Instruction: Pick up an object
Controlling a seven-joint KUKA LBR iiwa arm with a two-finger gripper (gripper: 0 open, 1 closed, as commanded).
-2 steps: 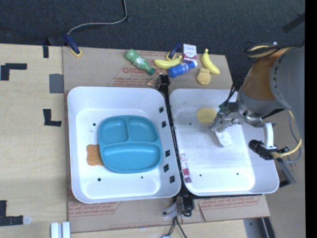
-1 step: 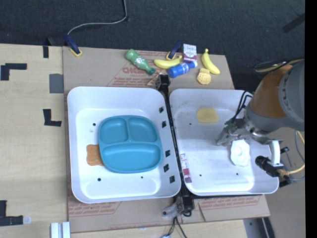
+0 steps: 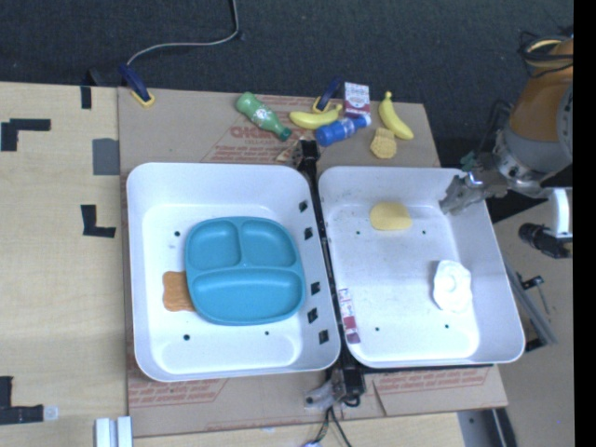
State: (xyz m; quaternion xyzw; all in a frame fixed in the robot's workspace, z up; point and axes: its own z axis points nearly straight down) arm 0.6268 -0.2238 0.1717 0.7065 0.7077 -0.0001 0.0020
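I judge nothing picked yet: my gripper (image 3: 458, 194) hangs at the right bin's (image 3: 484, 277) far rim, its spread impossible to tell, yellow lump (image 3: 390, 216) and white object (image 3: 452, 285) untouched.

Red print on cardboard (image 3: 244, 141) under bins, illegible

Dark speckled carpet floor (image 3: 372, 26) behind bench. Pale wooden bench top (image 3: 56, 277) with black tape marks (image 3: 26, 132). Brown printed cardboard sheet (image 3: 186, 128) under bins. Light even.
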